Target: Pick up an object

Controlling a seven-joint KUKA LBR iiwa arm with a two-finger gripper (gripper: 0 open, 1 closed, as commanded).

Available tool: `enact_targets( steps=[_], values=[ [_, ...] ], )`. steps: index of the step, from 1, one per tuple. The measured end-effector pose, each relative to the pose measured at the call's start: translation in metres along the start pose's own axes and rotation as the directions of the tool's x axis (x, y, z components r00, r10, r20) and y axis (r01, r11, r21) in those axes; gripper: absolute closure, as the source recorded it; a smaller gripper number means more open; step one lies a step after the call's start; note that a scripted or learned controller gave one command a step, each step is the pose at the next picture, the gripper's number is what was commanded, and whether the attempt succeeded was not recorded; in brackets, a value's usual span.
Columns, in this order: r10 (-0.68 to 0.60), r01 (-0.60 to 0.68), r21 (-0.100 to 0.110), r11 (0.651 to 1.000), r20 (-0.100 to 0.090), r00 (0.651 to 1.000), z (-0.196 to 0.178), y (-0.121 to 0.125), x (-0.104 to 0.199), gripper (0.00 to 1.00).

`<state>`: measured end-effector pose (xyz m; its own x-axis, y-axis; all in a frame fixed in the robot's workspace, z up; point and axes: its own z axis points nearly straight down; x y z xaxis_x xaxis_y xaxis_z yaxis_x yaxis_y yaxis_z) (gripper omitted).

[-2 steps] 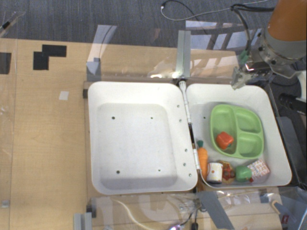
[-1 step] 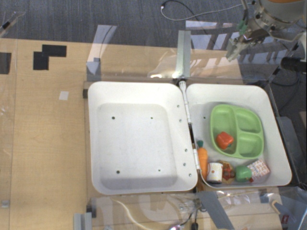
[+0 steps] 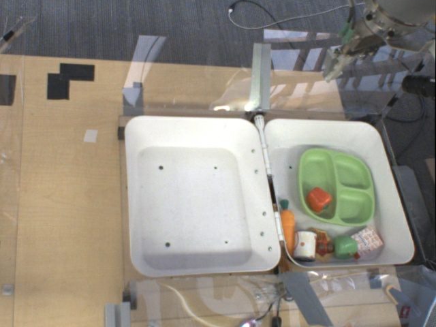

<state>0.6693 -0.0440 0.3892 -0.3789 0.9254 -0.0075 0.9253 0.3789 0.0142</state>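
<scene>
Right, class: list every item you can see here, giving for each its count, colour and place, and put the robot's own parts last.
bins: two, white, side by side on the bench.
divided plate: one, green, in the right bin.
red object: one, red-orange, in the plate's large left compartment.
carrot: one, orange, at the right bin's left wall.
small items: a cluster, mixed colours, along the right bin's front wall.
cable: one, dark, on the floor behind the bench.
gripper: one, grey, above the bench behind the right bin.

Glossy white plastic bins (image 3: 197,131), matt wooden bench (image 3: 61,203)
</scene>
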Motion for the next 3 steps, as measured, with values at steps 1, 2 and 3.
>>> enact_targets(
  steps=[1,2,3],
  values=[
    [-0.006,0.007,-0.007,1.0,0.004,1.0,-0.013,0.002,0.001,1.0],
    [-0.012,0.013,-0.015,1.0,0.009,1.0,-0.026,0.004,0.002,1.0],
    [-0.019,0.019,-0.023,1.0,0.013,1.0,-0.04,0.005,0.003,1.0]
  ],
)
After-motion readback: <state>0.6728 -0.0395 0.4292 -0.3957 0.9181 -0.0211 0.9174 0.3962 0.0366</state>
